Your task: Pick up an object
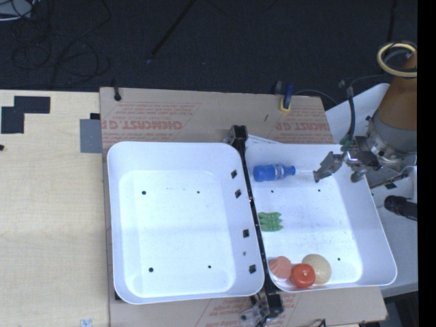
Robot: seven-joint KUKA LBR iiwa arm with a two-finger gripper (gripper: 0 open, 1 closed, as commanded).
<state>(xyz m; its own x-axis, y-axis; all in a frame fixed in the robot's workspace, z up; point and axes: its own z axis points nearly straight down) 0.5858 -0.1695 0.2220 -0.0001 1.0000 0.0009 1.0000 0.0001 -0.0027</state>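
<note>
Clearly the approach step is in hand: the tool (pixel 339 165) hangs over the far right edge of the right bin (pixel 371 220), its two fingers spread apart with nothing between them. No object is lifted yet.

Candidates all lie in the right bin. One blue bottle (pixel 273 173) lies on its side at the far left of that bin, just left of the tool and nearest to it. One small green piece (pixel 270 221) sits mid-bin by the divider. At the near edge cluster three round things: one pink (pixel 280 267), one red (pixel 302 274), one tan (pixel 317 268), touching or nearly so.

The next move, I judge, calls for shifting left over the bottle, aligning the fingers across its body, then descending. The left bin (pixel 126 165) makes two bins on the bench.
</note>
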